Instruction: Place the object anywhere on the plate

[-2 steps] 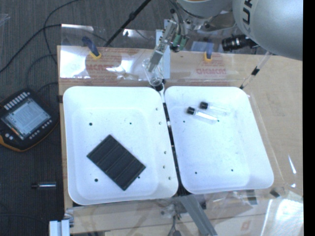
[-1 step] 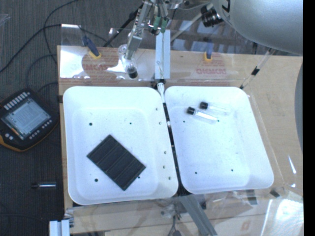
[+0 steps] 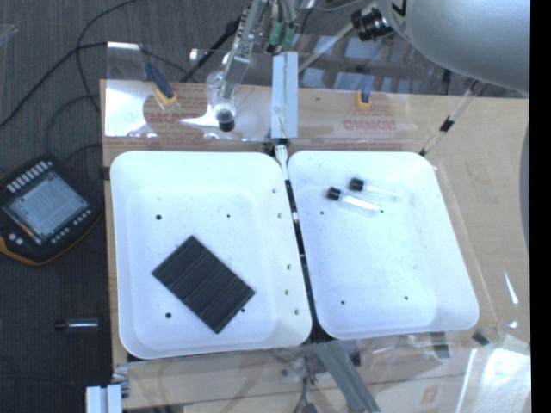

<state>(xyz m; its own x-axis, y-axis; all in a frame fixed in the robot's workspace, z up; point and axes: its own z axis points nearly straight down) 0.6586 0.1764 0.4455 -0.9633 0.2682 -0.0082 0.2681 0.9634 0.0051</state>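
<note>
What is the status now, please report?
End effector up behind the bins, holding nothing. Two vials lie in the right bin, untouched. Dark plate flat in the left bin; nothing in the way.

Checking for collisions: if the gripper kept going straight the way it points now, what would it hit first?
Likely the bench strip behind the left bin, well away from the vials; depth is unclear.

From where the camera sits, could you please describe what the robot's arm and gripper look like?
The arm is a bulky, smooth, rounded silver-grey body bearing part of a dark printed letter. The gripper is a slim, pale metallic assembly ending in a dark round tip, with thin cables and small green parts at its base.
</note>
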